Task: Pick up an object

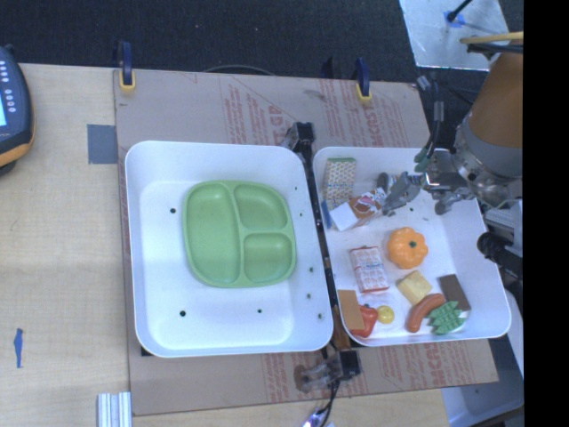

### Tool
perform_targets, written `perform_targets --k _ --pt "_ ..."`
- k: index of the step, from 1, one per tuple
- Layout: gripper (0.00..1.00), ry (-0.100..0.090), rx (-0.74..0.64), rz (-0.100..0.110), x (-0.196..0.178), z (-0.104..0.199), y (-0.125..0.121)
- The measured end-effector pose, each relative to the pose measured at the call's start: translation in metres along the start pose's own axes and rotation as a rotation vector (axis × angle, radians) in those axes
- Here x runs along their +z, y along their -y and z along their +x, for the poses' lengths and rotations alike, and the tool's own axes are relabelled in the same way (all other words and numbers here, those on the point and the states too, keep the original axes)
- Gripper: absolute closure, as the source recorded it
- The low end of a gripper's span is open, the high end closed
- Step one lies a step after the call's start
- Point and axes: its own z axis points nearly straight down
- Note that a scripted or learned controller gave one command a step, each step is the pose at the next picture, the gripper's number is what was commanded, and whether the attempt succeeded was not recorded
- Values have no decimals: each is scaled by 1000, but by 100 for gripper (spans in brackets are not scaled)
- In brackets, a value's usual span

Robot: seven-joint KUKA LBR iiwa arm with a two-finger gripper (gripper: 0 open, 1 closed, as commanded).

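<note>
End effector (396, 194) low over the back of the right shallow white bin (492, 327), jaw state impossible to tell, nothing visibly held; approach step, by the look of it; next, settling onto the small brown-and-white item (363, 206) just beside it.

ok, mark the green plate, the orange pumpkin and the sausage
green plate (238, 234): camera view, centre divider.
orange pumpkin (407, 248): camera view, middle of its body.
sausage (424, 311): camera view, mid-length.
</note>
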Motion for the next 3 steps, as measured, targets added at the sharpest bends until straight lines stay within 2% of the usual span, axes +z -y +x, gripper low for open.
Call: perform_targets --k 1,2,3 --pt "0 2 3 7 87 -51 -18" --pt "0 -1 3 0 162 -61 7" --pt "100 2 -2 -1 148 -62 6"
